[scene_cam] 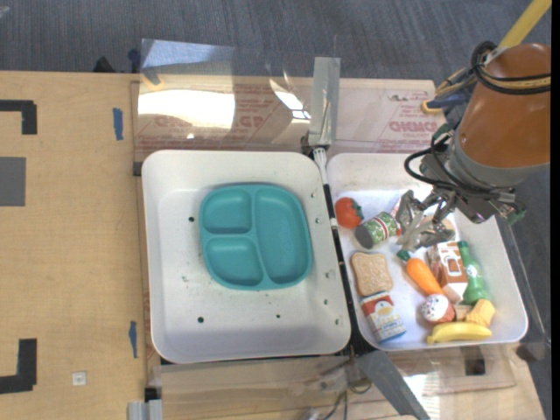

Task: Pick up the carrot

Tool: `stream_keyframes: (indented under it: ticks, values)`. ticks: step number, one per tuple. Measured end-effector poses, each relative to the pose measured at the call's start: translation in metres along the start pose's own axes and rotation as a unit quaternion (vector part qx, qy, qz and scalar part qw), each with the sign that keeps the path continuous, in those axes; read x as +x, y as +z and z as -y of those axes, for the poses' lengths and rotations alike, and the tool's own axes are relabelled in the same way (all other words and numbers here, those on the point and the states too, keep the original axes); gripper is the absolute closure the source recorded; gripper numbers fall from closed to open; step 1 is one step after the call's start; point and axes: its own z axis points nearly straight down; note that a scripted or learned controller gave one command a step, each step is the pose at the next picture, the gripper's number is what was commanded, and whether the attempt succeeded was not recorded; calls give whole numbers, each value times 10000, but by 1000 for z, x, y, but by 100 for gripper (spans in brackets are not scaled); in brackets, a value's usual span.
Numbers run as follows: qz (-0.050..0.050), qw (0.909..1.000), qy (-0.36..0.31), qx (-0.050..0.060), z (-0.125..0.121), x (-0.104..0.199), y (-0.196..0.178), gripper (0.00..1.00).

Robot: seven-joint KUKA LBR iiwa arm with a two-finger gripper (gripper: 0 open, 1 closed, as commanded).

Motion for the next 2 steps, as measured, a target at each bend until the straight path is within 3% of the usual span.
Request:
stream_keyframes:
  ticks: [1, 2]
  values:
    - [-36, 10000, 3, -37, -1, 2, 5, 0]
    - [10, 9996, 272, 15, 18, 54, 128, 0]
